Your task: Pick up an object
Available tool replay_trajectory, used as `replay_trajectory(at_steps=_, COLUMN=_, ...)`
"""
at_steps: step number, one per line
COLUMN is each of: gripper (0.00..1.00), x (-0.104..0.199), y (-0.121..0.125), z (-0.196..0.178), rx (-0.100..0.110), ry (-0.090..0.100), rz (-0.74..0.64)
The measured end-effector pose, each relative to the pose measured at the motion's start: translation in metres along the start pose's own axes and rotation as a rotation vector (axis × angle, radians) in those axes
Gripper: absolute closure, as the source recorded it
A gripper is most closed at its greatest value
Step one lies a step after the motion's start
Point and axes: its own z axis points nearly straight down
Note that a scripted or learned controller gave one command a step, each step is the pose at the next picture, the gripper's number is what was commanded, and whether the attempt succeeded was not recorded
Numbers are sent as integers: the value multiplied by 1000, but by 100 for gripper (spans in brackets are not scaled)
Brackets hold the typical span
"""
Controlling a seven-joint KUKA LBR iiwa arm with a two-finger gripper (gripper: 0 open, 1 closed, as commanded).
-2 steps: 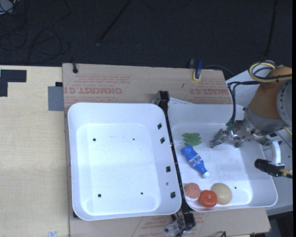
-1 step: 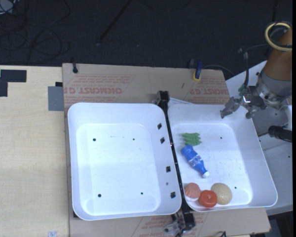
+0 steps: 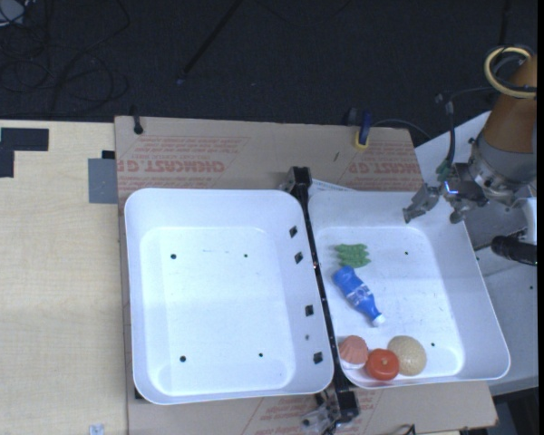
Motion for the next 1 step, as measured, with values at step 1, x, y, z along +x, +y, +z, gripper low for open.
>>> replay_trajectory(at_steps=1, gripper=0, x=1, y=0, z=55, rx=3, ry=1, rz=0)
